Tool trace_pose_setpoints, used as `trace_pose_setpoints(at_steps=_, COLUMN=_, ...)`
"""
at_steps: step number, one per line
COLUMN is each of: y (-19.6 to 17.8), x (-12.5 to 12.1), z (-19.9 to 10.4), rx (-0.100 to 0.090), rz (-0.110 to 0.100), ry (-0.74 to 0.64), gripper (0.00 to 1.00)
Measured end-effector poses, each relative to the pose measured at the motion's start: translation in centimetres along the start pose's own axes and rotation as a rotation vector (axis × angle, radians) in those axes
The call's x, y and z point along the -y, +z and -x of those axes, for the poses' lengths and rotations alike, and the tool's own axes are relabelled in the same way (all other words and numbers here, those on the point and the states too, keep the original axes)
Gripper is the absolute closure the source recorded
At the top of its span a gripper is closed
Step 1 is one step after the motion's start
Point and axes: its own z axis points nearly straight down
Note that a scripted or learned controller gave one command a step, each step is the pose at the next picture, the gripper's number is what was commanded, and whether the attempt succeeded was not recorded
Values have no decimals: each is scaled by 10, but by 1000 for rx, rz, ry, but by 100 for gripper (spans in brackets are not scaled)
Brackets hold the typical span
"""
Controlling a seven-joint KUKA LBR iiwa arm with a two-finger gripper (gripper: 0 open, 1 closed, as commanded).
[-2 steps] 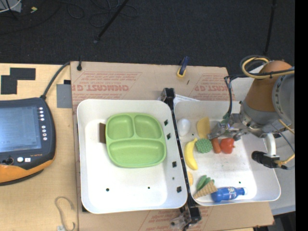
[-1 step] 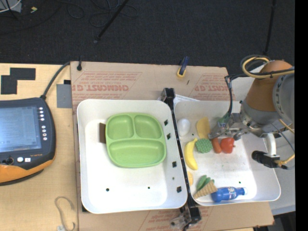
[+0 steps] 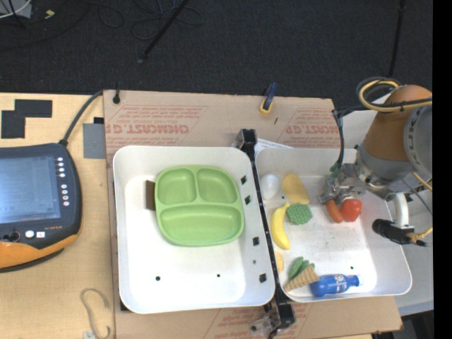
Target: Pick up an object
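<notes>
The pincer (image 3: 340,193) hangs low in the right bin's upper right; whether it is open or closed I cannot tell. Touching it lie a small orange plastic carrot (image 3: 333,211) and a red plastic tomato (image 3: 350,208), probably light, stiff and slick. The tomato's round middle looks the surest hold. The white bin wall (image 3: 390,242) crowds the right; open floor lies below.

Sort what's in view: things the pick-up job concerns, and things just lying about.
Job: gripper; orange-red toy beside it; banana; green bumpy toy; blue bottle; cone toy; right bin.

Lying about: green divided plate; left bin; tablet pendant.
</notes>
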Motion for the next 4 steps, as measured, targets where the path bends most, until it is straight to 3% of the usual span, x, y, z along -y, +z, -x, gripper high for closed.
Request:
trace_pose_setpoints(at_steps=2, y=-114, x=-3, z=15, rx=3, rz=9, ry=-3, gripper=100)
trace_pose_setpoints(at_steps=3, y=-130, x=-2, z=17, rx=2, rz=4, ry=-3, gripper=100)
trace_pose_setpoints(at_steps=4, y=-125, x=9, z=-34, rx=-1, rz=0, ry=-7, gripper=100)
